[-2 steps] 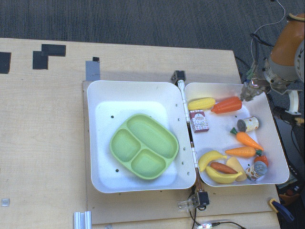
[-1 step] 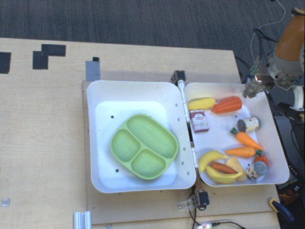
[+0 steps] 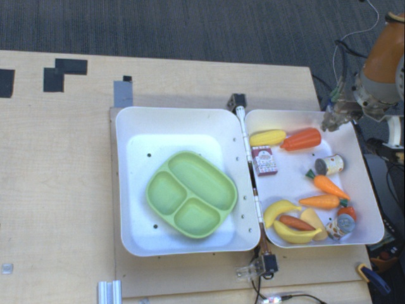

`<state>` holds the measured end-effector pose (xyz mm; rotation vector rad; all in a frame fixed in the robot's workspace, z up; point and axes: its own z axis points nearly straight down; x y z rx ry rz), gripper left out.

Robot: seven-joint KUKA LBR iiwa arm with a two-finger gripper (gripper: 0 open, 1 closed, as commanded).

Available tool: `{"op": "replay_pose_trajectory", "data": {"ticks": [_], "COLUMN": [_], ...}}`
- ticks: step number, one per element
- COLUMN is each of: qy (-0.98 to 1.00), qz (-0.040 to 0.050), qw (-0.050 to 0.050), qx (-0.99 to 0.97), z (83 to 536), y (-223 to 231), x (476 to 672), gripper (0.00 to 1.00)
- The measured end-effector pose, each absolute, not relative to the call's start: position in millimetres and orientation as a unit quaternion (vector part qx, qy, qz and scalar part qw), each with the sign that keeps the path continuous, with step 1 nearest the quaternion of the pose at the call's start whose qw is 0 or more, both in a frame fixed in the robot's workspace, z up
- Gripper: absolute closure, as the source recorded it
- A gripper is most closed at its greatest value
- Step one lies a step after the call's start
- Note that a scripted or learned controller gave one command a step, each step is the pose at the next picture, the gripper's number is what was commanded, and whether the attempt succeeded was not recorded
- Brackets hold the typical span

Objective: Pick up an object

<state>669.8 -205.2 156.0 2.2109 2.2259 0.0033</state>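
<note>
The right bin point(image 3: 288, 181) holds toy food: a yellow piece point(image 3: 267, 137) and a red-orange pepper point(image 3: 301, 139) at the back, a small red box point(image 3: 264, 161), a grey-and-cream piece point(image 3: 330, 165), two carrots point(image 3: 330, 186) point(image 3: 319, 201), a banana point(image 3: 286, 223) with a red sausage point(image 3: 296, 221) on it, and a small can point(image 3: 343, 223). My gripper point(image 3: 335, 118) hangs over the bin's back right corner, to the right of the pepper, with nothing seen between its fingers.
The left bin point(image 3: 136, 170) holds a green divided plate point(image 3: 191, 194). Black clamps sit at the bins' joint, back point(image 3: 238, 100) and front point(image 3: 266, 265). Cables trail at the right, beyond the bench edge.
</note>
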Motion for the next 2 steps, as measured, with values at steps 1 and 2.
{"op": "replay_pose_trajectory", "data": {"ticks": [1, 2], "qy": [0.709, 0.710], "qz": [0.0013, 0.0010], "qw": [0.003, 0.002], "qx": [0.705, 0.705], "z": [163.3, 150.0], "y": [-205.5, -205.1], "x": [669.9, 669.8], "gripper": [1.00, 1.00]}}
